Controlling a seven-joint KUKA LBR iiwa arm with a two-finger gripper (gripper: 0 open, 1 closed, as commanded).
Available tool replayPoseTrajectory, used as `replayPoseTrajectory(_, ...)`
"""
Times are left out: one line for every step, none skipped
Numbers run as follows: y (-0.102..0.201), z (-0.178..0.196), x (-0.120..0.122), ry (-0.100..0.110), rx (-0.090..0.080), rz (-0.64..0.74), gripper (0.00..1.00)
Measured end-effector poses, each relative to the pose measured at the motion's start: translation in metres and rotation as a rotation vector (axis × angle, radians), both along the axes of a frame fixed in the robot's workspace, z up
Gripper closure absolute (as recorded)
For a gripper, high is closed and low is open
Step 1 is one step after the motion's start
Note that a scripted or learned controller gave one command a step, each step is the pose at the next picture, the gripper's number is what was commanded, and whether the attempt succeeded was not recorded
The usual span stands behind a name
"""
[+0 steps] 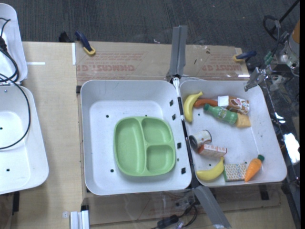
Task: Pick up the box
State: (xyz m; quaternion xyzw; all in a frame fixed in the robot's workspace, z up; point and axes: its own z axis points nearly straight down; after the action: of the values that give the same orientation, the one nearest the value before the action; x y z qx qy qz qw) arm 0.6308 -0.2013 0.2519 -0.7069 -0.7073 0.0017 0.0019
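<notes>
Currently, the right bin point(267, 142) is noted to hold the box point(212, 150) mid-bin, long axis roughly left-right, just right of a can point(200, 138). The tool point(259, 78) sits at the far right rim; box lies nearer and leftward. Tool state cannot be determined.

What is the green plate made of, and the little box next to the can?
The green plate looks like plastic: one even pale green, smooth, with three moulded sections and a soft sheen. The box looks like printed cardboard, with flat faces, sharp edges and red and white print, though it is too small to be sure. The can looks like shiny metal.
</notes>
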Motion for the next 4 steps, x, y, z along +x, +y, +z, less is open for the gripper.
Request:
replayPoseTrajectory(0.034, -0.119, 0.014, -0.002, 0.000, 0.150, 0.00)
replayPoseTrajectory(0.037, -0.136, 0.037, -0.036, -0.014, 0.157, 0.00)
replayPoseTrajectory(0.044, -0.043, 0.028, -0.002, -0.002, -0.024, 0.00)
replayPoseTrajectory(0.050, -0.133, -0.036, 0.002, -0.002, -0.193, 0.00)
